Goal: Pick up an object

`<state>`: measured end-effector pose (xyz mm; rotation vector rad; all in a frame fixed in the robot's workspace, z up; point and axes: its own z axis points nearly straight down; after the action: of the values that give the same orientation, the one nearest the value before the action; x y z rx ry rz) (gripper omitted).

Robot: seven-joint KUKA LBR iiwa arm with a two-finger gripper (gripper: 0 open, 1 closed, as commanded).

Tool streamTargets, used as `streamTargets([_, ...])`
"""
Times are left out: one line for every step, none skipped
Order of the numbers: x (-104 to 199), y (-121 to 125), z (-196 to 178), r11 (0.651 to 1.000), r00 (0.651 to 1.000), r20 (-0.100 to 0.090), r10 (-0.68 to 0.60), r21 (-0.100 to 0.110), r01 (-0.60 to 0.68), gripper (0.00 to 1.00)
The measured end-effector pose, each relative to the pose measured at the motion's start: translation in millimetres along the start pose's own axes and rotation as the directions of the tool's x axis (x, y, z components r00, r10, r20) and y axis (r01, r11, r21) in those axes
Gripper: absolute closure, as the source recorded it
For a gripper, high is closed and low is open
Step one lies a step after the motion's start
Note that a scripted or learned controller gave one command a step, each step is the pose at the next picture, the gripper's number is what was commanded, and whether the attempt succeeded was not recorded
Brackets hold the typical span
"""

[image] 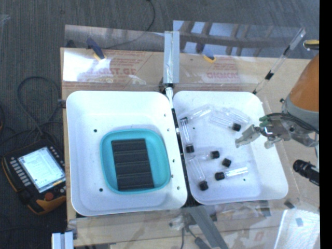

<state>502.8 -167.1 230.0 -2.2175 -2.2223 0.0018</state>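
Gripper [254, 135] hovers over the right bin [270, 188] – jaws parted, nothing between them (vials [230, 120] scattered below) – poised to descend

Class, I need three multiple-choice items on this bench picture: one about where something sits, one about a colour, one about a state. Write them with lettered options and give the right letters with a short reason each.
1. Where do the clear vials with black caps lie?
A. in the right bin
B. in the left bin
C. on the floor

2. What colour is the tray in the left bin?
A. red
B. teal
C. yellow

3. How does the tool stand to the vials?
A. it grips one at the left bin
B. it lies flat on the floor
C. it is above the right bin's right side, with no vial seen between its fingers

Answers: 1 A, the vials are scattered in the right bin. 2 B, the tray's rim is teal around a black ribbed insert. 3 C, the tool hangs by the right wall, apart from the vials.
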Motion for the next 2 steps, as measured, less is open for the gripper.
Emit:
streamTargets([-11.6, 10.8, 136.7, 0.990, 0.990, 0.002, -0.141, -0.006, 0.141, 0.00])
streamTargets([-12.3, 11.5, 126.6, 0.990, 0.990, 0.004, -0.140, -0.009, 0.140, 1.00])
